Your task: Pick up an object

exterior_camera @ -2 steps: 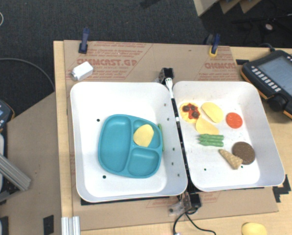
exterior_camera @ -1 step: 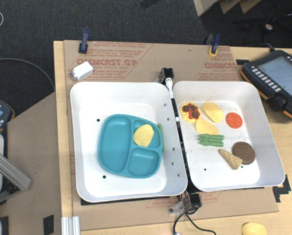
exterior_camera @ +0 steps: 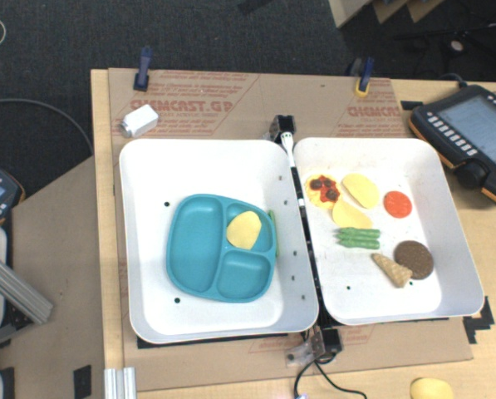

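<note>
The right bin [exterior_camera: 430, 302] holds several toy foods: a pizza slice with red spots [exterior_camera: 323, 189], a yellow chip [exterior_camera: 360, 189], a second yellow piece [exterior_camera: 351, 215], a red disc [exterior_camera: 397, 204], green beans [exterior_camera: 358, 238], a brown cookie [exterior_camera: 414, 258] and a tan wedge [exterior_camera: 390, 269]. In the left bin [exterior_camera: 148, 306] lies a blue divided plate [exterior_camera: 206, 252] with a yellow piece [exterior_camera: 244, 230] in its upper right compartment.
A black tablet-like pendant [exterior_camera: 468, 131] rests at the bench's right edge. A small white block [exterior_camera: 139, 120] lies on the cardboard behind the left bin. Blue and yellow clamps [exterior_camera: 142, 66] hold the board's far edge. A yellow object [exterior_camera: 430, 388] sits at the bottom right.
</note>
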